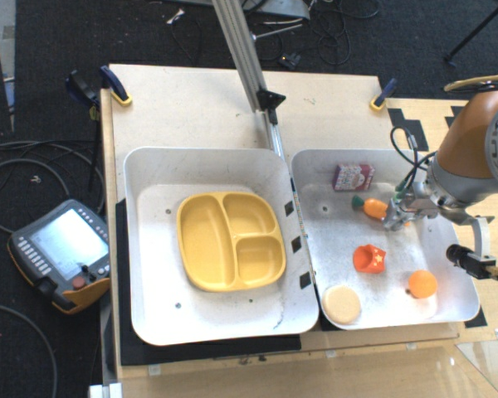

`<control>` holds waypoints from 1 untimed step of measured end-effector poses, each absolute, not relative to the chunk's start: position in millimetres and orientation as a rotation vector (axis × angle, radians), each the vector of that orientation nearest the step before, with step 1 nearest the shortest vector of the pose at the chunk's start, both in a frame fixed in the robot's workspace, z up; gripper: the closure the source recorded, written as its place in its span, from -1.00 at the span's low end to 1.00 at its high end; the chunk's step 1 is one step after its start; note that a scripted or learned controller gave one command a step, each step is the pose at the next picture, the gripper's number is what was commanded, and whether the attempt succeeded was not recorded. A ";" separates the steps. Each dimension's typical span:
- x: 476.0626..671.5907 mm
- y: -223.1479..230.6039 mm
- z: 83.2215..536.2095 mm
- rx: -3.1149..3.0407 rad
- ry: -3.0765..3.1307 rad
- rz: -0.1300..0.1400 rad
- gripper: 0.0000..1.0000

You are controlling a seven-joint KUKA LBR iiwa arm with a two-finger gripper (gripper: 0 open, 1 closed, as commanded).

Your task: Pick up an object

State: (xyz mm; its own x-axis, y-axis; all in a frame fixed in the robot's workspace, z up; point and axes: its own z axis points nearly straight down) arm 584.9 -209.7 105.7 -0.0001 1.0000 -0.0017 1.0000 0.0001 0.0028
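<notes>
The gripper (396,215) hangs low at the right of the frame, in the upper part of the right bin (315,191), its tip right against a small orange carrot-shaped toy (373,209) with a green end. Whether the fingers are spread or closed on the toy cannot be made out. Above left of it lies a boxy pink-and-white carton (353,177). Lower in the bin sit a glossy red-orange cup (368,259), a smooth orange ball (422,284) and a flat round beige disc (343,303). The left bin (149,222) holds a yellow plastic plate (231,240) with three compartments, on the pale tabletop (191,106).
</notes>
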 end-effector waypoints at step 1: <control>581.4 -212.4 168.0 2.218 2.216 0.004 1.00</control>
State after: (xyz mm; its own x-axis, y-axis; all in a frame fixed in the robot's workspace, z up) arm 581.4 -212.4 168.0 0.0007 1.0000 -0.0027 1.0000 -0.0007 0.0061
